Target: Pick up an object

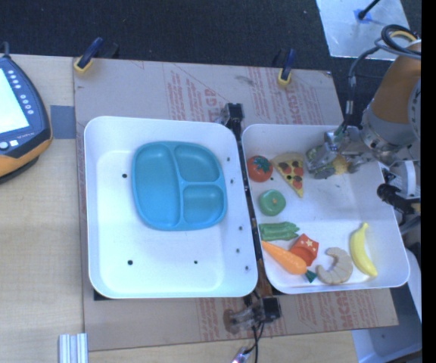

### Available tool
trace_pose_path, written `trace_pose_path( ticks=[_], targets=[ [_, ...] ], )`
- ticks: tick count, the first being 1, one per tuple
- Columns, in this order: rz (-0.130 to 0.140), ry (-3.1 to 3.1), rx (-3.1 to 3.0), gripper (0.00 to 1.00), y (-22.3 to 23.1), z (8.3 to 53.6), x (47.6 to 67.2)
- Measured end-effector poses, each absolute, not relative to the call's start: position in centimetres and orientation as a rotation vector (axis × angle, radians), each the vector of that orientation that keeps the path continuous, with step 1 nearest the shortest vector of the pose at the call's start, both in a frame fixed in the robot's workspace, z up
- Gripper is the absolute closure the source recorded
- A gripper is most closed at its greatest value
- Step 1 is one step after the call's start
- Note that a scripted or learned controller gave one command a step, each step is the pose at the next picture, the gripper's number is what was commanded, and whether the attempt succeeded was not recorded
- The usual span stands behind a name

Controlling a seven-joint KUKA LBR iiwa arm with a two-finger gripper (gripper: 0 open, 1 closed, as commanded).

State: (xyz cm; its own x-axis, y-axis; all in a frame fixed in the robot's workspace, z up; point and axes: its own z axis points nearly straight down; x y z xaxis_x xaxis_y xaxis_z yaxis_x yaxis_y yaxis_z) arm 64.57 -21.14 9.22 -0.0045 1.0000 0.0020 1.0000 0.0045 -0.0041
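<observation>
From above, the gripper (330, 159) hangs over the right bin (339, 203), near its far edge; whether it holds anything I cannot tell, perhaps a yellowish bit. Just left lie a pizza slice (290, 172) and tomato (260, 168). The left bin (101, 203) carries a blue divided plate (179, 184).

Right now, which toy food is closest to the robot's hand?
The pizza slice. It lies just left of the hand, while the tomato, banana and carrot sit farther away.
</observation>
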Motion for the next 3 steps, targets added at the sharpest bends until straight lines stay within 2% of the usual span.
trace_pose_path(
  ticks=[1,2,3],
  targets=[
    [0.005,-2.227,-2.208,1.0,-21.2,10.3,64.6],
    [0.001,-2.228,-2.216,1.0,-16.4,26.8,59.9],
    [0.003,-2.224,-2.214,1.0,-12.4,28.0,58.0]
  ],
)
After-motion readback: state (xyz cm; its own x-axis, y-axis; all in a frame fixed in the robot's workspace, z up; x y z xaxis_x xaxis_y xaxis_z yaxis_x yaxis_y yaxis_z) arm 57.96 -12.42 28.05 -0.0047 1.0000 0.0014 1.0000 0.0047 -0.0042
